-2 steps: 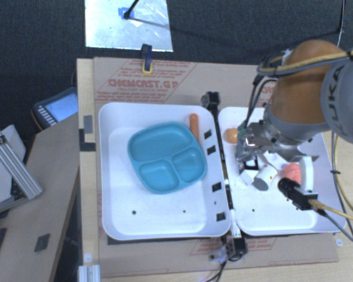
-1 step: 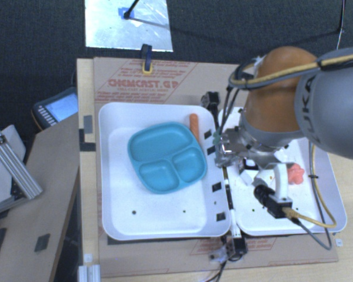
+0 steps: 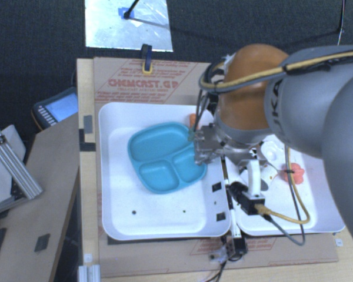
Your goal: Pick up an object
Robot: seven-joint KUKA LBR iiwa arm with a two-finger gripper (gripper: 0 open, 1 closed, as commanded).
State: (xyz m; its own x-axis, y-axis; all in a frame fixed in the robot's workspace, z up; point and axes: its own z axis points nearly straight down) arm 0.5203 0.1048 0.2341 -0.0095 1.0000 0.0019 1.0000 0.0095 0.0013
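A blue divided tray (image 3: 163, 156) lies tilted in the left white bin (image 3: 123, 216). My gripper (image 3: 201, 151) hangs over the tray's right edge, close to the wall between the two bins. A small orange object (image 3: 192, 120) peeks out just behind the gripper at the tray's upper right corner. The orange band and grey arm cover much of the right bin (image 3: 323, 219). In that bin lie a white object (image 3: 273, 153) and a coral pink object (image 3: 294, 173).
A black cable block (image 3: 246, 200) and yellow cable hang from the wrist over the bins' divider. Cardboard (image 3: 141, 81) lies under both bins. A yellow and blue clip (image 3: 146, 59) sits at the cardboard's back edge.
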